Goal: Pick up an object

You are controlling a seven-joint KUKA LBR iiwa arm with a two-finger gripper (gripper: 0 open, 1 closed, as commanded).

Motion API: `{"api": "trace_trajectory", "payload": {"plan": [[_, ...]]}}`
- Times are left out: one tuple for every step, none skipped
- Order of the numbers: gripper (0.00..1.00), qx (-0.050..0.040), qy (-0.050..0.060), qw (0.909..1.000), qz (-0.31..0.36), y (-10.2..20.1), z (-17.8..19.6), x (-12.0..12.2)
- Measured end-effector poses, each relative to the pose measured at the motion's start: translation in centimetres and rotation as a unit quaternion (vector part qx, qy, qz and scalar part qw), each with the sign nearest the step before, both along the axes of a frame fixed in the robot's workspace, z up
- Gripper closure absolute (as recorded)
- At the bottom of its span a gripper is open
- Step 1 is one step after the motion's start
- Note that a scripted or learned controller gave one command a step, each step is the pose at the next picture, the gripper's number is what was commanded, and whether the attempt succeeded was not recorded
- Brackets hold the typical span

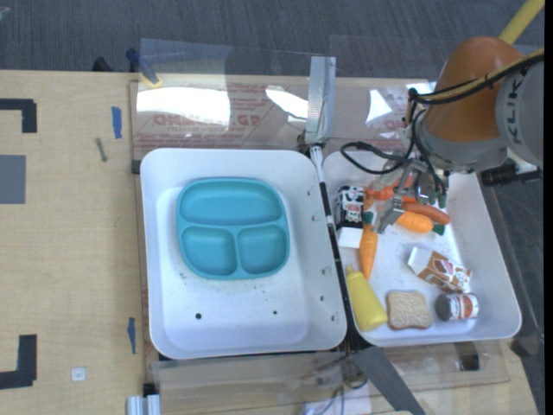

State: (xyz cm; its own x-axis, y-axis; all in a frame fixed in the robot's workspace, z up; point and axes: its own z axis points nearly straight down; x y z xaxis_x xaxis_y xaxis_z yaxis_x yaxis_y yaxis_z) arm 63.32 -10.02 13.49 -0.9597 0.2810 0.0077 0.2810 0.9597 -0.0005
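My gripper [408, 199] hangs low in the upper part of the right bin [499, 277], under the orange wrist band [471, 89]. It sits right over a cluster of small orange and red toy vegetables [416, 220], partly hiding them. I cannot tell whether anything is held. Just left of it are a black-and-white toy [351, 204] and an orange carrot [369, 251]. A white block [418, 258], a brown carton [444, 271], a small can [458, 307], a bread slice [409, 309] and a yellow bottle [365, 299] lie nearer the front.
The left bin [164, 318] holds a blue divided plate [232, 227]. A clear plastic sheet [225, 102] and a metal post [320, 98] stand behind the bins. Black cables [367, 156] loop beside the wrist.
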Motion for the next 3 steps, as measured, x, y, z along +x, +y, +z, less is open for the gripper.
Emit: {"api": "trace_trajectory", "payload": {"plan": [[0.00, -0.0010, -0.009, 1.0000, 0.004, -3.1, -4.7, -2.6], [0.00, -0.0024, -0.010, 0.9991, -0.041, -1.1, -4.6, -2.0], [0.00, -0.0018, -0.010, 0.9965, -0.083, 0.7, -4.6, -5.2]]}}
